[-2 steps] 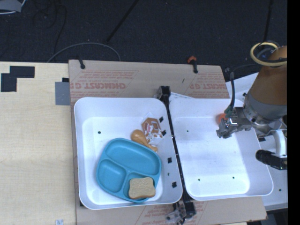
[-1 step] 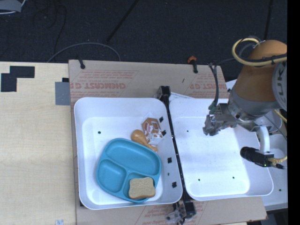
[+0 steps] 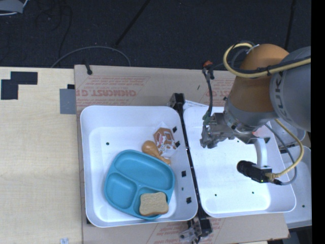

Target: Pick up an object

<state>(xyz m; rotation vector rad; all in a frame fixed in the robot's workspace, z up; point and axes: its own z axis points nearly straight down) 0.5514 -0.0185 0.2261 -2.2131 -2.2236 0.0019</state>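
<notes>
Left bin [image 3: 91,136] is carrying a blue divided tray [image 3: 137,179] with a slice of toast [image 3: 153,204] sitting in its near compartment. Just beyond the tray, a tan drumstick-shaped piece [image 3: 154,151] is lying beside a brown-and-white wrapper [image 3: 165,140], near the divider between bins. Arm is reaching over the right bin [image 3: 238,200]; pincer [image 3: 209,139] is hanging above its far left corner, nothing visible in it, open or closed I cannot tell.
</notes>
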